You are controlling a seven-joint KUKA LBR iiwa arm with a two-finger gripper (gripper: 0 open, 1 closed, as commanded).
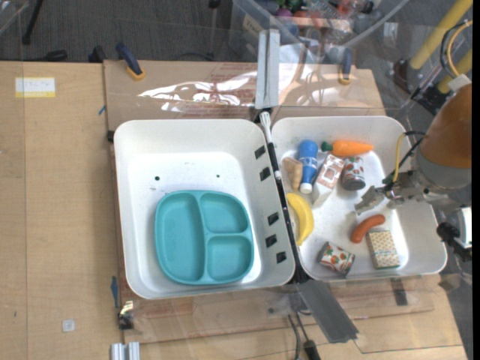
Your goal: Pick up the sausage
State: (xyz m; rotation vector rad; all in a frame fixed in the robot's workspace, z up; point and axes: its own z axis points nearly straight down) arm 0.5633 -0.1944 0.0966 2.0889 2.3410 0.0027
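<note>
The sausage (pixel 367 227) is a short reddish-orange piece lying at a slant on the floor of the right bin (pixel 420 265), toward its front right. My gripper (pixel 376 198) hangs just above and behind the sausage's upper end, reaching in from the right under the grey and orange wrist. Nothing shows held in the gripper. The sausage lies free on the bin floor.
Around the sausage are a tan box (pixel 383 248) right in front, a small printed can (pixel 336 259), a banana (pixel 302 216), a dark can (pixel 352 177), a carton (pixel 328 175), a blue bottle (pixel 307 156) and a carrot (pixel 351 148). The left bin (pixel 135 148) holds a teal divided plate (pixel 204 236).
</note>
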